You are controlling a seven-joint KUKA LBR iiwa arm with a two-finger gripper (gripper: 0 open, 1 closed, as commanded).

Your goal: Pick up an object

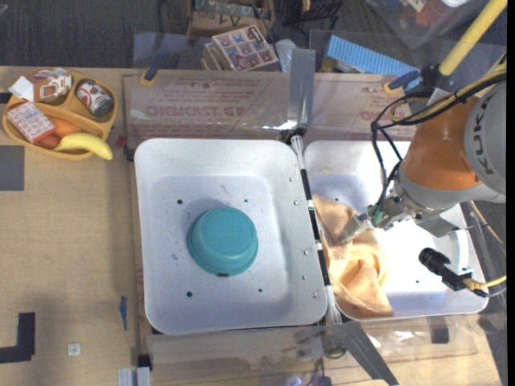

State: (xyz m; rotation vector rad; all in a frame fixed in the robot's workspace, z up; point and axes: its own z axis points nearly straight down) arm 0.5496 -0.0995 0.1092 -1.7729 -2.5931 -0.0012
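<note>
A teal bowl (223, 240) lies upside down in the middle of the left white bin (161, 167). A crumpled orange-tan cloth (362, 276) fills the near left part of the right bin (346, 163), up against the divider between the bins. My gripper (351, 228) reaches down from the right and its tip rests at the upper part of the cloth. The arm's orange band (438, 155) hangs above the right bin and hides part of its floor.
A yellow tray (24, 131) with a banana (84, 144) and toy food sits on the bench at the far left. A black fitting (438, 265) and cables hang over the right bin's right side. Boxes stand behind the bins.
</note>
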